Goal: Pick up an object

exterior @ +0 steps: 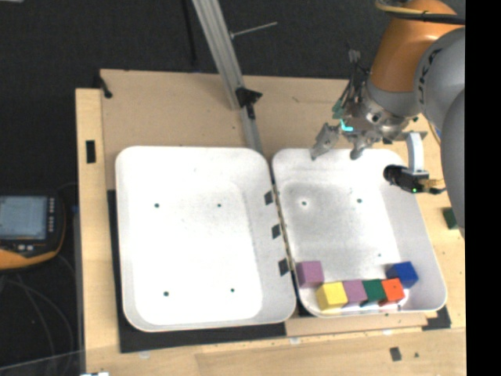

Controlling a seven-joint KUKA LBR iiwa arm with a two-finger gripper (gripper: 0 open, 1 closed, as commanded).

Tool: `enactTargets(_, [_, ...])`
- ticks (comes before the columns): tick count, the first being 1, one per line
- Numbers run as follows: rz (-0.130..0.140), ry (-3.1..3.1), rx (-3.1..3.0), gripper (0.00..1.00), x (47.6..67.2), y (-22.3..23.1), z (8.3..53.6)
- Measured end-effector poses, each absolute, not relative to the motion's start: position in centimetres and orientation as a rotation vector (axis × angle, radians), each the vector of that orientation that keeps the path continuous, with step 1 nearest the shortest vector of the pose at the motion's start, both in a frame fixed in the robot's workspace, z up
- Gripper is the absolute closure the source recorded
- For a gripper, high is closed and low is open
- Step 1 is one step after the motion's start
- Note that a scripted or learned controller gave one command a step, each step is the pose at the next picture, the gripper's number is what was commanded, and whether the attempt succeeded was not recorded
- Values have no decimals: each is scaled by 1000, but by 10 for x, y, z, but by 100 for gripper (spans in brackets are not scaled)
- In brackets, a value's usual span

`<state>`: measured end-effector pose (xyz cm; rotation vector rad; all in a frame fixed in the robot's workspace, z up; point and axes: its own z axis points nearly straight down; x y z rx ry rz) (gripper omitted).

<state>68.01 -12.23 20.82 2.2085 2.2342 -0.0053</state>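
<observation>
Matt white plastic bins (196, 233), raw wooden bench (172, 108), glossy coloured blocks (356, 290), dull metal gripper (340, 146)

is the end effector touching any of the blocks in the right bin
Apart. The camera view shows the end effector open above the right bin's far edge, while the blocks sit along the near edge, bare bin floor between them.

Open claw (341, 147) above right bin (344, 210)
</observation>
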Motion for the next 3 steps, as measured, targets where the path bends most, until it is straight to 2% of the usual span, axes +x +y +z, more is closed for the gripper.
enactTargets(3, [-5,2235,2208,0,680,-122,208])
